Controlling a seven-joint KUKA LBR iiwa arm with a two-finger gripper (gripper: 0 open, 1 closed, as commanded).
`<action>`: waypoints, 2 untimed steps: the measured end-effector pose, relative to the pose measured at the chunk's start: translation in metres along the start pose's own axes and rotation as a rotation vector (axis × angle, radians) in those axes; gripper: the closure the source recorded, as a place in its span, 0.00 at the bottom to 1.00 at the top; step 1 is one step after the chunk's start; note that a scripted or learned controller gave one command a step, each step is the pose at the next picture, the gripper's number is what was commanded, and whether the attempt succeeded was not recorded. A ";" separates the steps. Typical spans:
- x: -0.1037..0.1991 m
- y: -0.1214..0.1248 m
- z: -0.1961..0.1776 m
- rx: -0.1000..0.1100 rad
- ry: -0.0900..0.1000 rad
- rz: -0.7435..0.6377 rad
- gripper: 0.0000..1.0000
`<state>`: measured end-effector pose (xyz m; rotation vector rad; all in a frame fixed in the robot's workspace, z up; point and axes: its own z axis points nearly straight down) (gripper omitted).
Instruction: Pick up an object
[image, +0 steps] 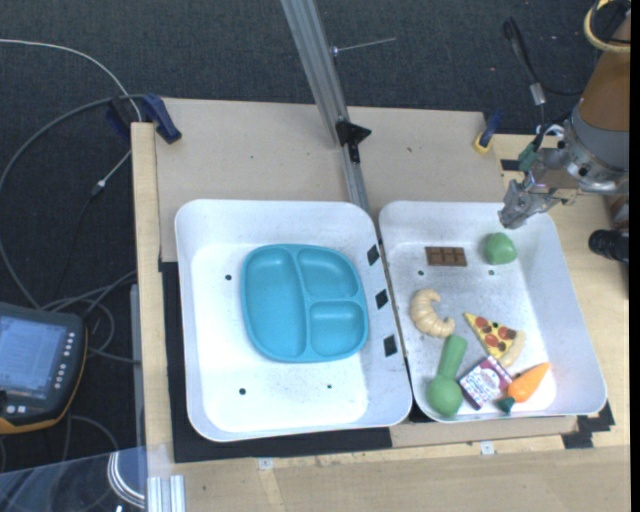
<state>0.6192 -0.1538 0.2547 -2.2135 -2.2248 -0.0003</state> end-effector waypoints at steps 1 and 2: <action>0.050 -0.013 -0.008 0.000 0.001 -0.001 1.00; 0.103 -0.037 0.000 0.002 0.001 -0.001 1.00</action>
